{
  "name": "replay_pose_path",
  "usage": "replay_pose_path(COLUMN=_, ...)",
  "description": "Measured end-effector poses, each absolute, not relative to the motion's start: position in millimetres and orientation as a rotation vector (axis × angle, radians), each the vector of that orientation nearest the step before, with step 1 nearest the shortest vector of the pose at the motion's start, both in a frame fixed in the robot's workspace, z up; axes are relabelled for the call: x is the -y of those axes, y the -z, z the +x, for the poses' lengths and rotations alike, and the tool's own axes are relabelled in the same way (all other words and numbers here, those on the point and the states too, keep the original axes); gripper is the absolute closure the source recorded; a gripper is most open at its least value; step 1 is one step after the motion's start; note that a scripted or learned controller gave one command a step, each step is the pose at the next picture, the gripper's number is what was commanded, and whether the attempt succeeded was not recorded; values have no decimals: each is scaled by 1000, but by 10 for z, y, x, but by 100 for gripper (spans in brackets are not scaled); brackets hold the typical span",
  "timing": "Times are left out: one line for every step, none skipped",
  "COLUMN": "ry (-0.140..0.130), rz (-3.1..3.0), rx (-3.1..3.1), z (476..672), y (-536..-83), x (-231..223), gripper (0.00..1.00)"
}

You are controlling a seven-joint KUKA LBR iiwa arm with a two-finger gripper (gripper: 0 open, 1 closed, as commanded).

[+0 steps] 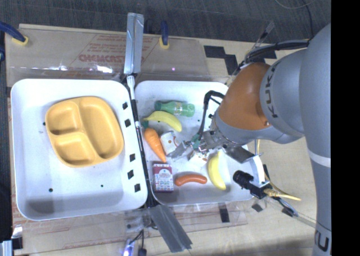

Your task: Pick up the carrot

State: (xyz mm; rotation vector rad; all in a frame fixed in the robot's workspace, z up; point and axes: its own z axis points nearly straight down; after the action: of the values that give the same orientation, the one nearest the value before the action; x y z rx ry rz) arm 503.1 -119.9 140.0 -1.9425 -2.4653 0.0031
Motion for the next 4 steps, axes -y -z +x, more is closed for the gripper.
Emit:
replay_pose_path(ry=-2, rz=-1806, rx=2568, z=5308, y=-1913, x=514, gripper=0)
replay_pose_path(ry=-4, rz=-1703, rx=2635, z=4861, y=-1906, x=361, gripper=0)
replay_pose_path(ry=-2, rz=-1521, rx=2748, z=5112, y=-2222, x=421, gripper=0)
replay_pose_path(ry=-2, rz=-1370, rx=2827, z=5356, y=-1983, x=1705, gripper=0)
